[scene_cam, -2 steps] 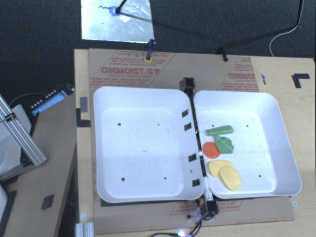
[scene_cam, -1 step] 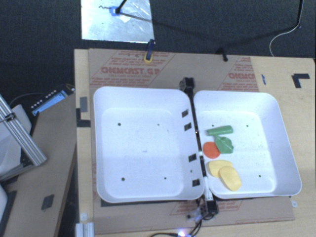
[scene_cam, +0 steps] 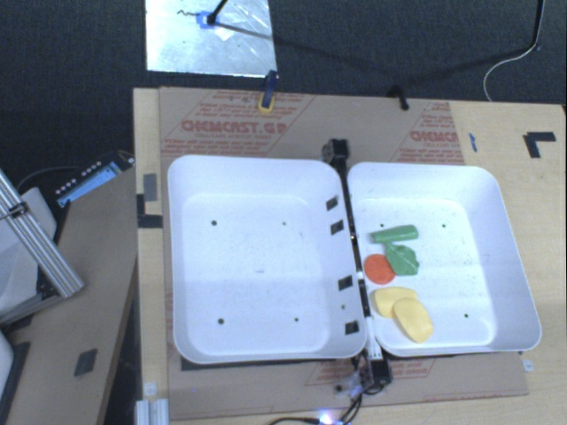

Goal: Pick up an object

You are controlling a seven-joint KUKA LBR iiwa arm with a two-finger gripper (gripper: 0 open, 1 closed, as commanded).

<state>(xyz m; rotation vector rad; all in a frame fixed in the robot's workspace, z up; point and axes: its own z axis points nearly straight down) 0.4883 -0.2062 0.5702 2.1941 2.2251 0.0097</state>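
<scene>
Right bin [scene_cam: 496, 237]: green piece [scene_cam: 395, 234], red disc [scene_cam: 380, 269], yellow pieces [scene_cam: 404, 312] clustered against the divider wall, likely awkward for approach. Hand state: cannot tell.

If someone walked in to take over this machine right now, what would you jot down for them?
Arm and gripper: out of the picture, so nothing is held.
Objects: all in the right bin, near its left side: a green piece, a second green piece, an orange-red round piece and two yellow pieces, clustered close together.
Left bin: holds no objects.
Done: nothing picked yet.
Left: pick up one object.
</scene>
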